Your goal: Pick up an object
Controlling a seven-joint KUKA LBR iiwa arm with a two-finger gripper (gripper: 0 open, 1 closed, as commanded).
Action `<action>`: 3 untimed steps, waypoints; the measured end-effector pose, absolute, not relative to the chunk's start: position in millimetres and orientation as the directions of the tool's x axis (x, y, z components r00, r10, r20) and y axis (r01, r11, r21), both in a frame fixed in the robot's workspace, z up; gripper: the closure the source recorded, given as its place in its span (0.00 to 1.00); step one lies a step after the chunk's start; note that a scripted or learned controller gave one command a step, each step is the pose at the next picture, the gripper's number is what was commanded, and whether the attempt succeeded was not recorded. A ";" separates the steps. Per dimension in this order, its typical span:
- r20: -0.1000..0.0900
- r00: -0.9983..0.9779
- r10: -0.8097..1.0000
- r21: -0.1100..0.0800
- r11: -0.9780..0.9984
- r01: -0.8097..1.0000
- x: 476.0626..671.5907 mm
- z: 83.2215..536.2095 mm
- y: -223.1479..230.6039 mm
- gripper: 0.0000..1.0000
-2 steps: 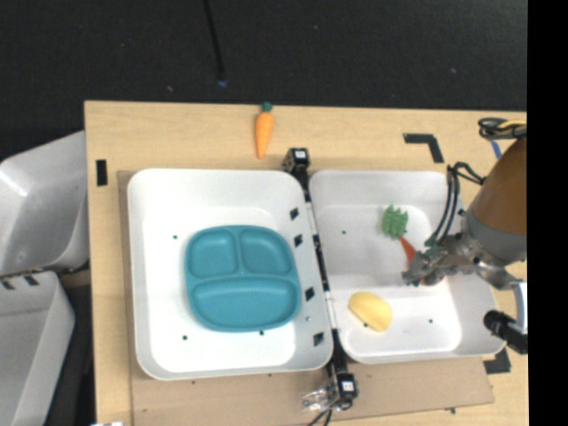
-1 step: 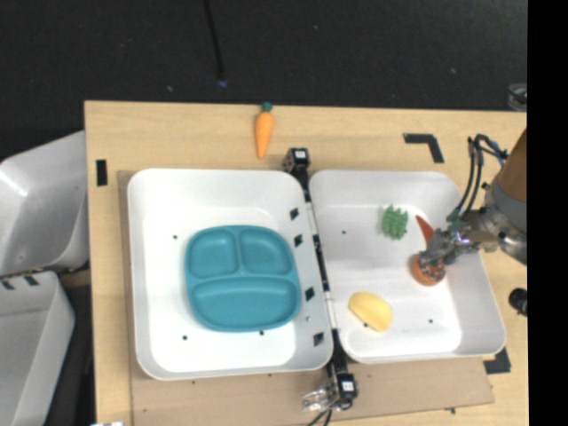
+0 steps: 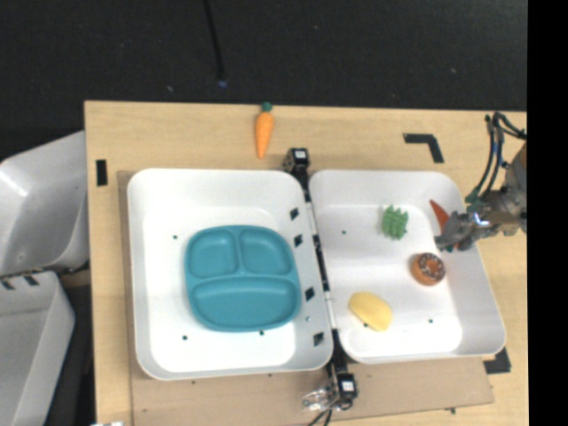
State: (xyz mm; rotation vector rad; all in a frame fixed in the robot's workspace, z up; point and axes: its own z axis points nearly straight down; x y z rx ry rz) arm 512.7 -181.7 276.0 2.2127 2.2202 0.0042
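I see the end effector (image 3: pixel 454 234) at the right bin's (image 3: pixel 399 344) right rim, beside a red-orange piece (image 3: pixel 438 210); I cannot tell its opening. A doughnut (image 3: pixel 428 269), yellow lemon (image 3: pixel 370 311) and green toy (image 3: pixel 394 222) lie in that bin.

Bench: a flat, light wooden bench (image 3: pixel 195 136) with black corner marks on it.
Left bin: a shallow white bin (image 3: pixel 146 264) sits on the left part of the bench.
Right bin: a second white bin (image 3: pixel 475 313) sits right next to it, and their sides touch in the middle.
Clips: small black clips (image 3: pixel 297 159) sit where the two bins meet.
Carrot: an orange toy carrot (image 3: pixel 264 131) lies on the bare wood, just behind the bins.
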 end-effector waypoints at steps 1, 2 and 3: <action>0.000 -0.007 1.000 0.003 0.007 1.000 532.1 280.6 -133.9 1.00; 0.000 -0.006 1.000 0.000 0.006 1.000 545.5 265.6 -86.7 1.00; 0.000 -0.007 1.000 0.000 0.007 1.000 569.0 248.8 -38.0 1.00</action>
